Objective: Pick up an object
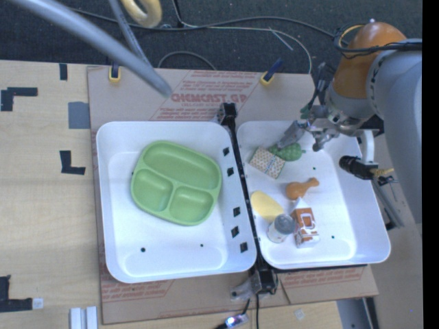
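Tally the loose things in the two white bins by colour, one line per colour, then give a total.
Green: 2, the divided plate in the left bin and a small green thing in the right bin
Yellow: 1
Orange-brown: 1
Orange and white carton: 1
Patterned beige square: 1
Clear or grey: 1
Total: 7

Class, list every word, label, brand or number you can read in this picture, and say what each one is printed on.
"CHEMCAST GP", roughly, in red: on the brown cardboard sheet under the two white bins; the last letters are unsure.
Smaller red lines beneath it: too blurred to read.
Red print on the cardboard's front edge: too blurred to read.
Orange-and-white carton in the right bin: label too small to read.
Patterned tan square packet: no legible text.
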`<state>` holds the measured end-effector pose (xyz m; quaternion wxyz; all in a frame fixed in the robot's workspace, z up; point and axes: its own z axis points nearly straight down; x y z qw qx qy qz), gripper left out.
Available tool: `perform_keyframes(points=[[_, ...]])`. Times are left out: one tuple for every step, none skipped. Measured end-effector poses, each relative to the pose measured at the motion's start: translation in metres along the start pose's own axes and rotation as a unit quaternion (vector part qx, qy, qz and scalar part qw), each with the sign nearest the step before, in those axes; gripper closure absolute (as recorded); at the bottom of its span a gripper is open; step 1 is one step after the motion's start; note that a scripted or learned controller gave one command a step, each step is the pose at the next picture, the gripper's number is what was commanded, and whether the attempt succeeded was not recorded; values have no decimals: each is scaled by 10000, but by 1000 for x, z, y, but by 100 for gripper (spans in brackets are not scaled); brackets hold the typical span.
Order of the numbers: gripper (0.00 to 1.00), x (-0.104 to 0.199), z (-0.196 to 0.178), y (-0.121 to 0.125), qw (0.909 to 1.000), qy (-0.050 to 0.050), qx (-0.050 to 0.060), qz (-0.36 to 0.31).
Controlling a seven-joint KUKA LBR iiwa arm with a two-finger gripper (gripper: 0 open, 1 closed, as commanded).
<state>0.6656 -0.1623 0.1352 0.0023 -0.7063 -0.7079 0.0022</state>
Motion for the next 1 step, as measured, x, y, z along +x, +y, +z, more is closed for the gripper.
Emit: perform_keyframes(points=[[0, 0, 50, 2, 10000, -2, -40, 7]])
